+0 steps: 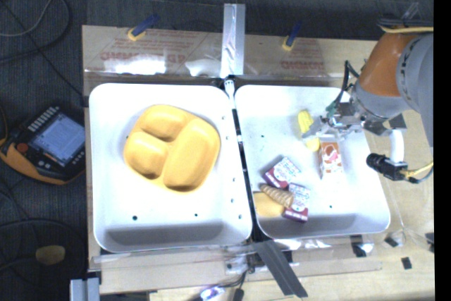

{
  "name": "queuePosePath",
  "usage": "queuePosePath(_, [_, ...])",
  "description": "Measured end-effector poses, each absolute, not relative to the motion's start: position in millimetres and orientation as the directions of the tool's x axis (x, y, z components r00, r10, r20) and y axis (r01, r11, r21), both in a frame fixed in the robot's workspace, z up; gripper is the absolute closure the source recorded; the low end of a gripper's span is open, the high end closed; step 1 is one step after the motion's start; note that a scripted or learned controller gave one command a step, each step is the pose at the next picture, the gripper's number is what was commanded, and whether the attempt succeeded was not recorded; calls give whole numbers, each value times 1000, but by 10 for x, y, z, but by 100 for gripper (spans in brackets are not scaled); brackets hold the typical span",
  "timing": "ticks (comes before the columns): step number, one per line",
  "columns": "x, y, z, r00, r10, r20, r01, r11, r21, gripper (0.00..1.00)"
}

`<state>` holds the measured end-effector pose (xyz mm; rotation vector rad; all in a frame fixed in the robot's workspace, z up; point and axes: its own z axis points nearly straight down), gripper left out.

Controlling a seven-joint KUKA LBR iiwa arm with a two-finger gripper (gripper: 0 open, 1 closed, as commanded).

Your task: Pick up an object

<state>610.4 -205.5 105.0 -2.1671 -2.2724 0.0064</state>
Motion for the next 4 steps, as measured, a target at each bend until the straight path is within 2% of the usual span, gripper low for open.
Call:
queuePosePath(1, [6685,-1317,1852,76,997,-4,997,-76,-2,100])
queuePosePath(2, [6041,-1160,2067,-9,1000,-3,1000,9,-2,100])
queuePosePath(3, [6041,-1160,2067,-9,1000,-3,1000,9,-2,0])
queuePosePath(4, [5874,-1072,1059,-104,995,1,995,104,-2,0])
